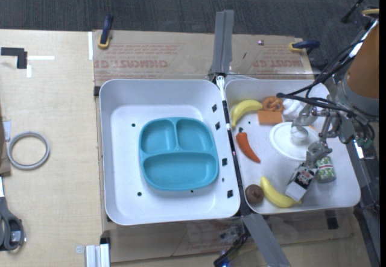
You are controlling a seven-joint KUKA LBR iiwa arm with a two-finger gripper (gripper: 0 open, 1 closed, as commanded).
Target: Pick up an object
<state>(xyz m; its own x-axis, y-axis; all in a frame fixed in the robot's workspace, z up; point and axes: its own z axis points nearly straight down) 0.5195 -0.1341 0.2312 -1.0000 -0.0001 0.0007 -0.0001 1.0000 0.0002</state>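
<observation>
The right bin [341, 198] holds several small objects. A yellow banana [243, 109] lies at its back left beside an orange block [269, 117]. A red pepper [247, 146] lies by the left wall. Near the front lie a second banana [276, 194] and a brown round fruit [254, 194]. A white dish [287, 140] sits mid-bin. My gripper [315, 156] hangs over the bin's right half, just above a small black-and-white carton [300, 180] and a green-and-white can [326, 172]. Nothing is seen lifted.
The left bin [114, 157] holds a blue divided plate [178, 153]. A metal divider [223, 43] runs between the bins. On the bench to the left lie a grey tape ring [27, 150] and scissors [11, 232]. Cables cross the arm at the right.
</observation>
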